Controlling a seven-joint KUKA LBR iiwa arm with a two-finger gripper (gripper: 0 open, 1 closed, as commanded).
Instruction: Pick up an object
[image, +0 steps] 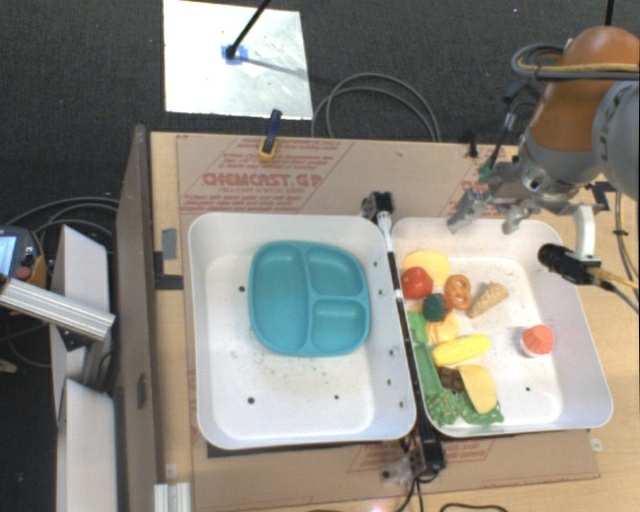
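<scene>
Camera view, red "CHEMCAST" lettering on cardboard (262, 181), claw (490, 212) spread wide, holding nothing, above right bin (560, 400)

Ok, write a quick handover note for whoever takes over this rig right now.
Gripper: above the back edge of the right bin, fingers spread, nothing between them.
Things: toy food lies in the right bin, mostly along its left side, with a tomato, a pretzel and a banana. A blue divided plate sits in the left bin.
Done: nothing picked up yet.
Left: lower, grasp one item, lift.
</scene>
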